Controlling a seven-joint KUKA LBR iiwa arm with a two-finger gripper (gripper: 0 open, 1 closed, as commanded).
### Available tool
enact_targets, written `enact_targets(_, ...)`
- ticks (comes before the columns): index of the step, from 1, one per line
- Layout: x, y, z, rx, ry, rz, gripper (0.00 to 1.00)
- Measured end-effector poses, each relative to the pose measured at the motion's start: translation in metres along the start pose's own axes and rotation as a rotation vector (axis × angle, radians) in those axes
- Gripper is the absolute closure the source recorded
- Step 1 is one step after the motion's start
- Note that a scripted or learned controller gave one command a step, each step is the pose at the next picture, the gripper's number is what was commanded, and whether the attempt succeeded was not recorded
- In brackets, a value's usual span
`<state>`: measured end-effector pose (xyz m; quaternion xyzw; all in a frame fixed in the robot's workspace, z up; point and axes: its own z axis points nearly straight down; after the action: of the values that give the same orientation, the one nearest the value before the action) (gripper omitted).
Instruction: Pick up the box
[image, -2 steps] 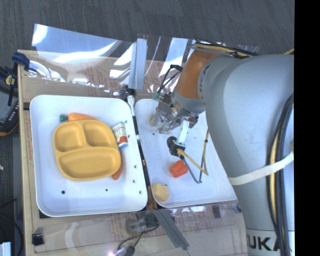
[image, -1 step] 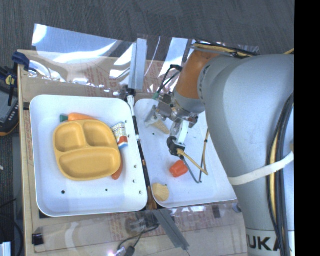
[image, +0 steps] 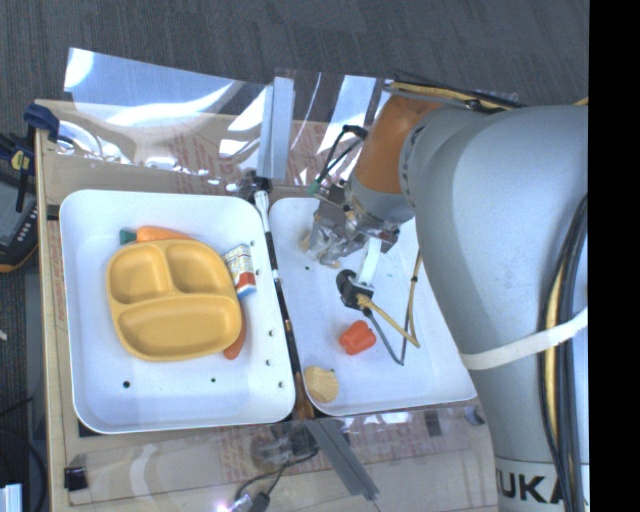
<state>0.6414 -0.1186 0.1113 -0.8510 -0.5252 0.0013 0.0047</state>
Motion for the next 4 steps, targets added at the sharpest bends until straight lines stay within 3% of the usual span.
enact_targets(1,0.000,0.000,0.000,0.000,0.000,0.000,0.00)
enact_targets(2,-0.005,-0.035,0.021,-0.004,-0.006,0.052,0.00)
enact_targets(3,-0.057,-0.022,-0.040,-0.007,-0.003,-0.025,0.00)
enact_targets(4,-0.041,-0.062,0.022,-0.003,-0.005,-0.092,0.00)
